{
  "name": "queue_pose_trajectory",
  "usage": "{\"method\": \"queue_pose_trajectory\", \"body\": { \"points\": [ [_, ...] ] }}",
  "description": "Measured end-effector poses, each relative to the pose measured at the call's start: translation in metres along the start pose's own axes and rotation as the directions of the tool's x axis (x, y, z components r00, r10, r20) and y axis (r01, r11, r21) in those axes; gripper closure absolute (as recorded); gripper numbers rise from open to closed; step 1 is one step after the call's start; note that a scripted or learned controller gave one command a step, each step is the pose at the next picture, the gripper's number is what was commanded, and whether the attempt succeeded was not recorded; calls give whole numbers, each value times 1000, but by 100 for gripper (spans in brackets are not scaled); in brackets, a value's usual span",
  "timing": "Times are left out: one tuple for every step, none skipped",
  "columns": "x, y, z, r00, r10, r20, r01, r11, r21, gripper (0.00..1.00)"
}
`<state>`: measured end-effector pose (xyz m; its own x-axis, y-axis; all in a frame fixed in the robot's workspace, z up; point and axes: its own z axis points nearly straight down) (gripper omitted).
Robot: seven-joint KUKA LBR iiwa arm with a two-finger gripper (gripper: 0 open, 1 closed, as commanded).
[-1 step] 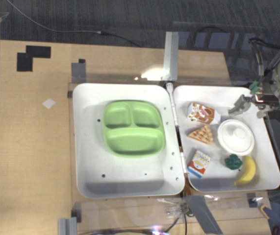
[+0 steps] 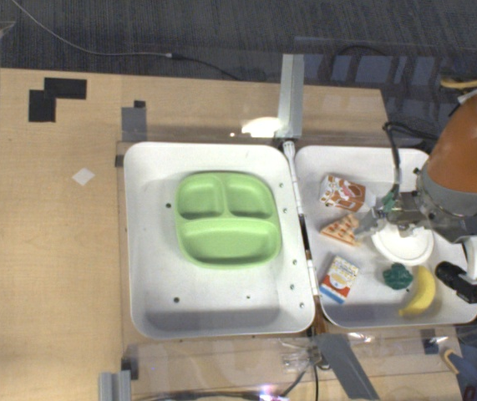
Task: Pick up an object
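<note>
While the gripper (image 2: 382,216) hovers, the waffle (image 2: 342,230) lies just beside it.

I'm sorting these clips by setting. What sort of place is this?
Probably a robot test bench in a lab: a robot arm over two white bins, toy food like a banana, and loose cables on the floor.

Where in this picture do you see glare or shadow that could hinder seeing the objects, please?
Camera view: bright glare on the bench above the bins; soft shadow along the left bin's near wall; the gripper looks slightly blurred; the banana reads clearly.
</note>
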<state>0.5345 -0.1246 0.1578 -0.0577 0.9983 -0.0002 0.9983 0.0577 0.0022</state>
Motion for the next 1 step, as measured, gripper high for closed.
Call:
{"method": "queue_pose_trajectory", "body": {
  "points": [
    [0,2,-12,1000,-2,1,2,1000,-6,100]
  ]
}}
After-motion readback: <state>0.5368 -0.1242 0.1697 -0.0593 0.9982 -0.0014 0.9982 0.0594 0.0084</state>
